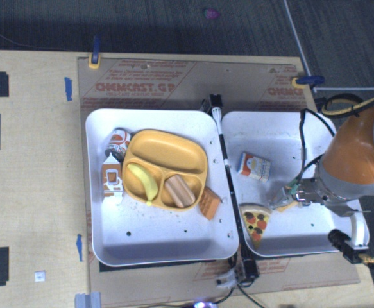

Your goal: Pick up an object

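In the right bin (315,236) lie a small white and orange carton (255,166) towards the back left and a toy pizza slice (256,222) at the front left corner. My gripper (290,196) hangs low over this bin's middle, just right of the pizza slice and below the carton. The grey arm with its orange band (360,153) reaches in from the right. The gripper's tip is small and dark against the bin floor, with a thin yellowish bit beside it that I cannot identify.
The left bin (103,236) holds a yellow divided plate (167,149) with a banana (145,181) and a brown sausage-like piece (180,191). A can (117,143), a brown and white carton (111,178) and an orange-brown cracker (210,203) lie around the plate. Cables run along the divider between the bins.
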Controlling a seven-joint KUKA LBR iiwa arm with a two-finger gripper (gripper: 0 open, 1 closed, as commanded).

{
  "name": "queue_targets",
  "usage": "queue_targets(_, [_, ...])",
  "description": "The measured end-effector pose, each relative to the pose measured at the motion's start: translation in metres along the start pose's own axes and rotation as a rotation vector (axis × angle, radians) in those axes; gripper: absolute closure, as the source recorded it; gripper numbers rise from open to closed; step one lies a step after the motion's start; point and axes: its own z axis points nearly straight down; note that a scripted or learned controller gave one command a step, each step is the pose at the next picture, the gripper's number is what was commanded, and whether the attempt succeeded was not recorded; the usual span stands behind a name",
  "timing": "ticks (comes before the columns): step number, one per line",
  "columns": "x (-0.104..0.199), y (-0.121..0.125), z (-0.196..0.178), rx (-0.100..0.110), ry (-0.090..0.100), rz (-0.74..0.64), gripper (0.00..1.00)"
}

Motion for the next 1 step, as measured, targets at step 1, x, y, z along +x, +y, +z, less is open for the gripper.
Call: queue_targets(1, [0.0689,0.0510,-0.0838,0.026,0.015,-0.006,1.00])
